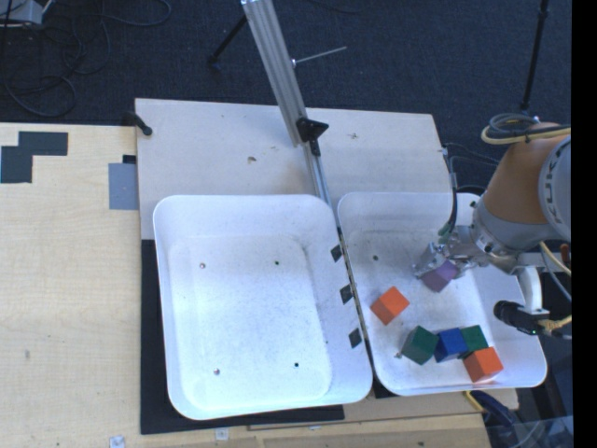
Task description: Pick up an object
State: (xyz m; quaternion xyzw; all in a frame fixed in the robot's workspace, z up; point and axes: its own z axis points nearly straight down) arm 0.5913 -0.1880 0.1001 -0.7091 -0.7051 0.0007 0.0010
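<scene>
In the right bin (392,215), my gripper (437,264) reaches in from the right at the bin's middle right. A small purple block (442,276) sits tilted between its fingertips, and the gripper is shut on it. An orange cube (390,304) lies a little to the lower left of the gripper. Near the bin's front edge, a dark green block (421,344), a blue block (451,343), a green block (474,335) and another orange block (482,364) lie clustered together.
The left bin (242,297) stands beside the right one, with a divider carrying black clips (343,292) between them. A slanted aluminium rail (280,63) rises behind the bins. The arm's orange band (522,180) hangs over the right bin's right rim.
</scene>
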